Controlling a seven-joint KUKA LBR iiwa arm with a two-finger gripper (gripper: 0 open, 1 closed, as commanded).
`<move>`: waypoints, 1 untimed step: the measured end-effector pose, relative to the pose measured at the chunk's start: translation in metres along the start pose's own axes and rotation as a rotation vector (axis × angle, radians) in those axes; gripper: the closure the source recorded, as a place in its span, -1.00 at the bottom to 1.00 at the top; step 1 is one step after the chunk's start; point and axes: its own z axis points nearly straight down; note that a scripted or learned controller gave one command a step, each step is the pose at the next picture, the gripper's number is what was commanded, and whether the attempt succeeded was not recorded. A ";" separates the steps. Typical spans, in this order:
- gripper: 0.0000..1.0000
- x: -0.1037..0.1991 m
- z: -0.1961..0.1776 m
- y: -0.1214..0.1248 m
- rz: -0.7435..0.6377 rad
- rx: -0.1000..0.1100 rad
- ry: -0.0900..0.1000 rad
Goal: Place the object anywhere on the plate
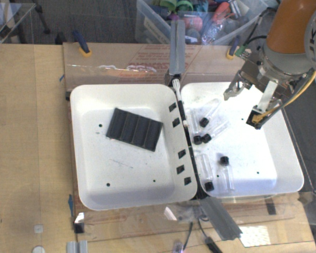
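Observation:
A dark grey ribbed plate (134, 129) lies flat in the left bin (89, 167), a little left of the bin's middle. Several clear plastic tubes with black caps lie scattered in the right bin (274, 162), near its left wall: one pair (201, 138), one higher (204, 122), one lower (224, 161), and one at the front (209, 185). My gripper (246, 105) hangs over the back of the right bin, to the right of the tubes. It is open, with nothing between its fingers (234, 91).
A ridge with black tabs (179, 136) divides the two bins. Behind them stands a clear tub of colourful items (200, 7) and a cardboard sheet (121, 59) with a blue clamp (83, 47). The arm's orange band (295, 20) sits at the top right.

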 end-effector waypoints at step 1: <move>1.00 0.000 -0.010 0.000 -0.003 0.000 -0.001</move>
